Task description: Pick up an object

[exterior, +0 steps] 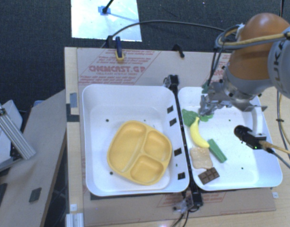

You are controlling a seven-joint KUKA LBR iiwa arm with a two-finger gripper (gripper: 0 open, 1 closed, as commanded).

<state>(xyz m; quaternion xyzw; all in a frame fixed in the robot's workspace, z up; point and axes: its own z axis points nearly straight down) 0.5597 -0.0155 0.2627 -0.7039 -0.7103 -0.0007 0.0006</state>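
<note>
In the right bin, along its left side, lie a yellow banana, a green leafy piece, a green block, a tan cracker-like slab and a brown chocolate piece. My gripper hangs low over the bin's upper left part, its tip just above and right of the green leafy piece and the banana's top end. Nothing shows between its fingers.
The left bin holds a yellow divided plate. A black divider strip runs between the bins. A black fitting with a cable sits over the right bin's right part. The arm's orange band looms above.
</note>
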